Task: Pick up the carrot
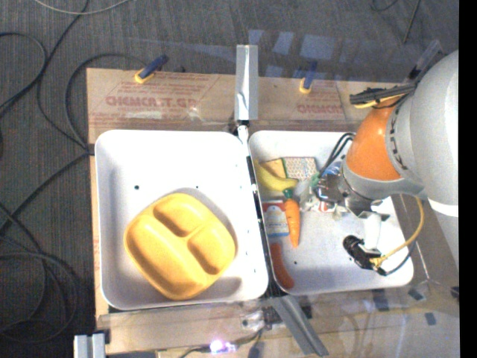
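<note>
The carrot (293, 221) is orange with a small green top. It lies lengthwise in the right bin (387, 278), near that bin's left side. My gripper (322, 190) hangs low just right of the carrot's green end, under the orange wrist band (373, 155). The gripper is dark and cluttered with cables, and nothing shows clearly inside it. The carrot rests on the bin floor.
Beside the carrot lie a yellow banana (270, 176), a patterned box (300, 168), a small white labelled pack (276, 221) and a reddish sausage (280, 268). A black cable plug (361, 252) dangles at the right. A yellow divided dish (181, 245) sits in the left bin (119, 170).
</note>
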{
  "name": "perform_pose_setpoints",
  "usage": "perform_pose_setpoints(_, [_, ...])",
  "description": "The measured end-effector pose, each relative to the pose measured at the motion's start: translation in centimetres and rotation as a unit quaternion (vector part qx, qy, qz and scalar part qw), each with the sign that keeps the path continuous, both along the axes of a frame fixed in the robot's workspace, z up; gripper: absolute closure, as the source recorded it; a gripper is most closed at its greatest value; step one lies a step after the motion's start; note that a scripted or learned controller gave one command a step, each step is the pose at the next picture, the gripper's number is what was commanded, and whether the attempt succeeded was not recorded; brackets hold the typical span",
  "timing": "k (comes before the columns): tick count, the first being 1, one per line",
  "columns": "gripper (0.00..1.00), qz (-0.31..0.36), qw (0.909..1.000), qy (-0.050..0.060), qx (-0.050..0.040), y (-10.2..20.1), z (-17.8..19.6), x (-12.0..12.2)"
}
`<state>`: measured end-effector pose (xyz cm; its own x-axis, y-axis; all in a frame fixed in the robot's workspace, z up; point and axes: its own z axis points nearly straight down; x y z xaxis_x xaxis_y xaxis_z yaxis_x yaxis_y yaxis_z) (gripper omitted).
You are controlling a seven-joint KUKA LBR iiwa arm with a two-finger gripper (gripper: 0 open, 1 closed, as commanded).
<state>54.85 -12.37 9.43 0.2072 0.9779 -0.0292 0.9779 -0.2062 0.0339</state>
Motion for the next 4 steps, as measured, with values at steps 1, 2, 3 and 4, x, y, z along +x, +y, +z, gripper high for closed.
perform_pose_setpoints(1, [0.00, -0.046, 0.9989, -0.004, 0.0062, -0.1, -0.1, -0.8])
perform_pose_setpoints(2, [0.00, -0.085, 0.9964, 0.004, 0.0034, 0.5, -0.1, 0.8])
perform_pose_setpoints(3, [0.00, 0.007, 1.0000, -0.002, -0.0002, 0.3, 0.0, -0.5])
perform_pose_setpoints(4, [0.00, -0.038, 0.9992, 0.005, 0.0146, 2.3, -0.5, -0.9])
